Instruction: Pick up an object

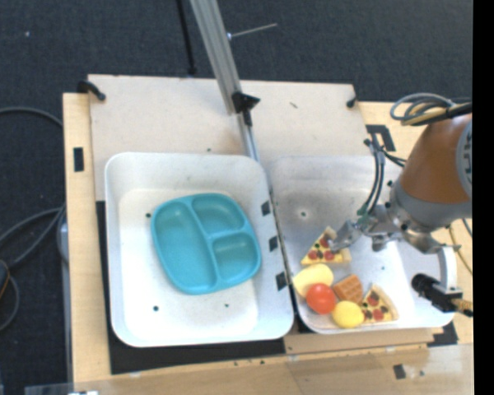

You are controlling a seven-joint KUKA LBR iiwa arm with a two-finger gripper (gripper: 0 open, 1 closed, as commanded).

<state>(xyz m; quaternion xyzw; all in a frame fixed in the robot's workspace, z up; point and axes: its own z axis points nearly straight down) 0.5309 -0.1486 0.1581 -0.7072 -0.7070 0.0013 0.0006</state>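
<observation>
The fingers (342,235) hang low in the right bin (313,179), tips right at the upper edge of a pizza slice (323,252); whether they are spread or closed on it I cannot tell. Just below them lie a yellow piece (309,276), a tomato (319,297), a lemon (348,313) and another pizza slice (379,304). Well to their left, a blue divided plate (204,241) sits in the left bin (132,303).
</observation>
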